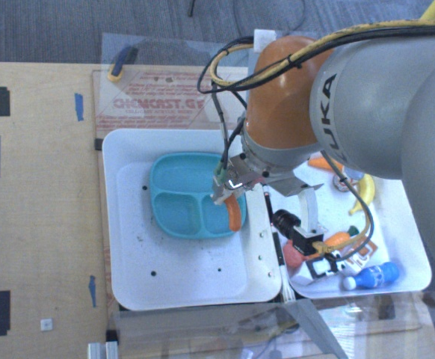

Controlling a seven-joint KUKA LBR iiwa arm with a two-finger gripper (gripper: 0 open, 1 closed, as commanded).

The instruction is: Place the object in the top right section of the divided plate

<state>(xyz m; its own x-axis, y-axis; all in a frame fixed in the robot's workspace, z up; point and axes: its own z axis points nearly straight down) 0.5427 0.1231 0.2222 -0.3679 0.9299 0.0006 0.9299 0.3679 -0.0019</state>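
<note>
Pale wooden desk point(38, 223) carries two shallow white bins, and the end effector point(225, 189) hangs over the left bin point(180, 275), at the right rim of a teal divided plate point(184, 193). Just below it an orange carrot-like object point(234, 215) lies on the plate's right edge, touching or nearly touching the fingertips; whether the fingers grip it I cannot tell. Right of it, the other bin point(415, 268) holds a banana point(365, 193), a blue bottle point(374, 275) and other toys.
</note>
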